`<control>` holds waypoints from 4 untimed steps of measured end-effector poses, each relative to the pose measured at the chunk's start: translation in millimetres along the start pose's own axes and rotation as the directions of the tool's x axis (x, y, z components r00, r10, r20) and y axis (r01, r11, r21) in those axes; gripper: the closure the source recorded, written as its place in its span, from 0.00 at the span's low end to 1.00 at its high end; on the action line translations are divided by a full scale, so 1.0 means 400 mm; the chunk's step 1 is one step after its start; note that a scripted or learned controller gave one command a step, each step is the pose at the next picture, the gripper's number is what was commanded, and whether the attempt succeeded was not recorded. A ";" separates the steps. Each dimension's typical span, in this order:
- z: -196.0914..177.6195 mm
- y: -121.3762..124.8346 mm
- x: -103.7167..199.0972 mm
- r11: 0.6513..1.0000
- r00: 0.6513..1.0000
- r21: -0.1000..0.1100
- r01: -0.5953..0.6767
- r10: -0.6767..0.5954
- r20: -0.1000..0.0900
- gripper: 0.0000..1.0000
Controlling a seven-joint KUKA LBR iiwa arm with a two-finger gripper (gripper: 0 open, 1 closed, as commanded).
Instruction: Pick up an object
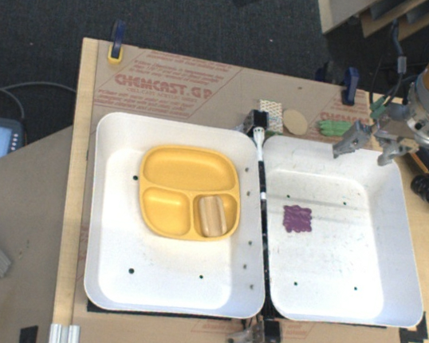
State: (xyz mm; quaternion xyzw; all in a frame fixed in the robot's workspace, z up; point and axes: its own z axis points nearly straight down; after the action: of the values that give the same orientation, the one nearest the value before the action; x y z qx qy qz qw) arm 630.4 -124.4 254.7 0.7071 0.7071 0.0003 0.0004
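Note:
A small purple object (297,219) lies on the floor of the right bin (394,260), left of its middle. In the left bin (104,254) sits a yellow divided plate (190,172), and a tan wooden piece (210,215) rests in its lower right compartment. My gripper (369,144) hangs at the upper right, above the right bin's far rim, well away from the purple object. Its two fingers are spread apart with nothing between them.
On the board behind the bins lie a round tan disc (295,122) and a green object (332,129). A black divider (260,206) runs between the bins. Blue clamps (117,40) hold the board's far edge.

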 end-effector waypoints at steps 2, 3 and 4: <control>0.154 0.101 0.294 1.000 1.000 -0.015 0.012 -0.012 -0.004 0.00; 0.174 0.007 0.084 1.000 1.000 0.005 -0.008 0.008 0.000 0.00; 0.341 -0.051 0.070 1.000 1.000 0.011 -0.003 0.003 -0.001 0.00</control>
State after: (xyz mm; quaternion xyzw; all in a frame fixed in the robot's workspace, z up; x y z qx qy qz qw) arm 610.2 -96.5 118.3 0.7081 0.7061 -0.0030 -0.0038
